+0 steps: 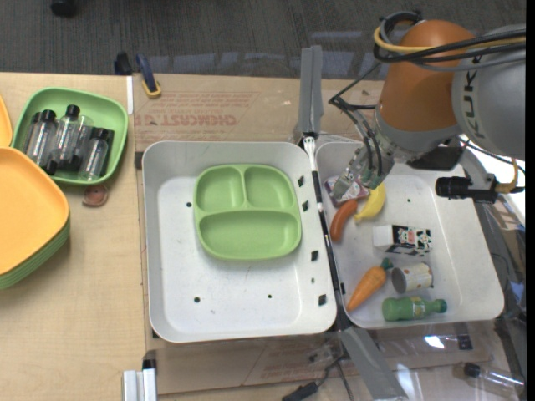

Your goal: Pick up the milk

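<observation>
The milk (404, 238) is a small white carton with black cow patches, lying on its side in the middle of the right bin (476, 257). My gripper (365, 172) hangs over that bin's back left corner, up and to the left of the milk and apart from it. Directly under the gripper's tip lie a yellow banana (372, 205) and a small grey and pink item (344, 190). The arm's orange band (422, 78) hides the back of the bin.
A red-orange sausage (342, 220), a carrot (367, 284), a grey can (411, 275) and a green bottle (412, 308) lie around the milk. The left bin (167, 299) holds a green divided plate (247, 211). Orange plates (29, 220) and a green tray of vials (69, 134) sit far left.
</observation>
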Available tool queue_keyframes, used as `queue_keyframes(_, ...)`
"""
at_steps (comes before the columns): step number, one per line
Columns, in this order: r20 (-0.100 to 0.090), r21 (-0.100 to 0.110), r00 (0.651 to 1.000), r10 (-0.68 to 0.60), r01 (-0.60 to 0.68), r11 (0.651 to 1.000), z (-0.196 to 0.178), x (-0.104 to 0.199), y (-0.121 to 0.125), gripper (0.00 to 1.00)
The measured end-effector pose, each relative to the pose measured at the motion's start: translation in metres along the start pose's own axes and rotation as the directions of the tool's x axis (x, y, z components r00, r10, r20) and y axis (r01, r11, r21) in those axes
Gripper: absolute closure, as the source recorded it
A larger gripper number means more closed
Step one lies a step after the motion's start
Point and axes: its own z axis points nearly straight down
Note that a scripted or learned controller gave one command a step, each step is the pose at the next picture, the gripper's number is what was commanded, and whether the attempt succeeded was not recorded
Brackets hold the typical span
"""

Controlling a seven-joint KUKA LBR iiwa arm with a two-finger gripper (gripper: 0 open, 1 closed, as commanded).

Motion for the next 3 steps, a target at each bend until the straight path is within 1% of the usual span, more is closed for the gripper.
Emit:
queue_keyframes(1, 0.002, -0.001, 0.979, 0.204, -0.204, 0.979, -0.019, 0.001, 0.012, 1.0)
queue_keyframes(2, 0.0, 0.002, 0.882, 0.472, -0.472, 0.882, 0.0, 0.006, 0.005, 1.0)
queue_keyframes(3, 0.002, 0.001, 0.661, 0.75, -0.75, 0.661, 0.0, -0.015, 0.011, 1.0)
